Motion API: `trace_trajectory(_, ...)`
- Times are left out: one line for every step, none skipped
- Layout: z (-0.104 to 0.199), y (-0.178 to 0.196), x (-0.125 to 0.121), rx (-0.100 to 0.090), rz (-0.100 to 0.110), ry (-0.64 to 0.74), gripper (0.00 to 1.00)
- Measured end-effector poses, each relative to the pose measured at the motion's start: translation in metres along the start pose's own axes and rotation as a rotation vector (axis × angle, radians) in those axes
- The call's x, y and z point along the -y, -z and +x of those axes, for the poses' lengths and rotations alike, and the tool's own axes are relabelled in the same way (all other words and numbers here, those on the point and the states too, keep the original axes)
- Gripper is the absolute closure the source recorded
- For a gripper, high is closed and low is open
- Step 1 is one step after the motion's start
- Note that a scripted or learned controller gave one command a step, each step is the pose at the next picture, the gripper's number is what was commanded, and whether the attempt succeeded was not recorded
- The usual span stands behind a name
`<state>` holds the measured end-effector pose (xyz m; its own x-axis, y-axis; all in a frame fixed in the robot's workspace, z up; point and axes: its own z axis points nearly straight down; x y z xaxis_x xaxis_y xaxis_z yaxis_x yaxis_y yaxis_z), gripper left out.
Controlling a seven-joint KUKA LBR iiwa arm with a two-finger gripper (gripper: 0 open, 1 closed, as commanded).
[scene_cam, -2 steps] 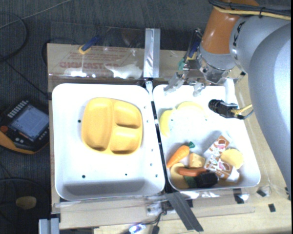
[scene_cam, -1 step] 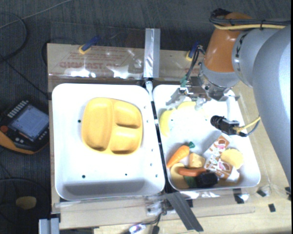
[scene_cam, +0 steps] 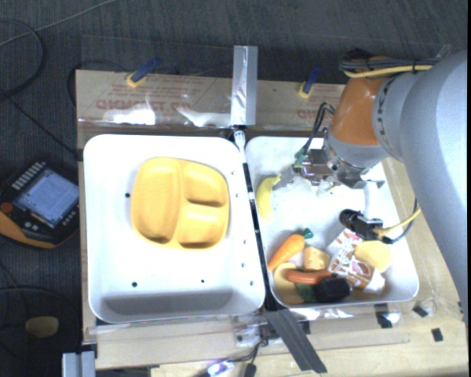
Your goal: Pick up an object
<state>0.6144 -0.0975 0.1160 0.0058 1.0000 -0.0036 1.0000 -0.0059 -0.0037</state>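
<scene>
1. Objects. The banana (scene_cam: 264, 196) lies in the right bin (scene_cam: 406, 283), against its left wall and near the far end. The other objects are heaped at the near end of the same bin:
- the carrot (scene_cam: 286, 250), tilted, green top pointing away from the camera;
- the sausage (scene_cam: 308, 276), just beside the carrot tip;
- a black item (scene_cam: 330, 290), touching the sausage on its near side;
- a red-and-white carton (scene_cam: 347, 261), between the carrot and the lemon (scene_cam: 374, 255);
- the lemon, touching the carton, near the right wall.

2. Tool. My tool (scene_cam: 323, 173) is over the far half of the right bin, to the right of the banana and apart from it. Nothing is visibly held in it. I cannot tell whether it is apart or together, as my wrist covers it from above.

3. Left bin. The left bin (scene_cam: 102, 289) holds one yellow tray (scene_cam: 180, 201) with three compartments, lying flat near the centre.

4. Surroundings. Both bins sit side by side, touching, on the counter (scene_cam: 102, 93). A handset (scene_cam: 39, 204) with a screen lies on the floor, left of the counter.
</scene>
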Motion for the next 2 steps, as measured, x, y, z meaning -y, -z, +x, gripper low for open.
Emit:
trace_trajectory(-0.004,-0.028,-0.048,-0.002,0.009,0.070,0.00)
trace_trajectory(-0.004,-0.017,-0.049,0.002,0.006,0.072,1.00)
